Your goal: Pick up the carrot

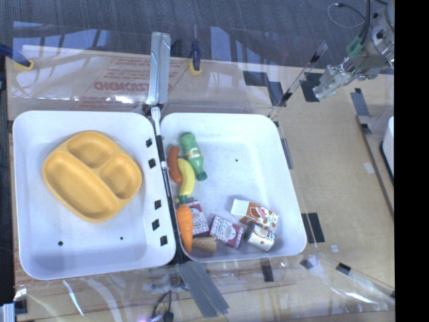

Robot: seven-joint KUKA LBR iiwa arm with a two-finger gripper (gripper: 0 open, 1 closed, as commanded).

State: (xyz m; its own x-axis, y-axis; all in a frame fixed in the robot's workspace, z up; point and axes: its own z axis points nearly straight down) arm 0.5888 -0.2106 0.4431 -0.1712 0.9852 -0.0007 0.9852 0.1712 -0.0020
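i have the hand (328, 82) parked up at the far right, above the bench (335, 173) and well apart from both bins. from this angle i cannot tell how it is set, it is too small and pale against the bench.

the carrot (184, 228) lies in the right bin (285, 180), down in its near left corner, running lengthwise along the left wall, with its top end pointing away from me. it is crowded: a small red carton (198, 221) sits just beside it on the right, a brownish piece (204, 245) touches near its lower end, and the banana (186, 178) ends just above it. a red sausage-like piece (174, 164) and a green bottle (192, 155) lie further up the same wall.

my judgement for the reach: i would bring the hand across and down over the carrot's middle, turn it so it closes across the narrow width, and come down straight. the wall on one side and the carton on the other leave little room, so a drift either way would likely snag the carton or ride up the rim.

the left bin (27, 233) holds a yellow divided plate (92, 174), of no concern here.

writing: red print on the clear sheet (134, 79) behind the bins, reversed and too faint for me to read. the cartons (258, 225) carry printed labels, too small to make out.
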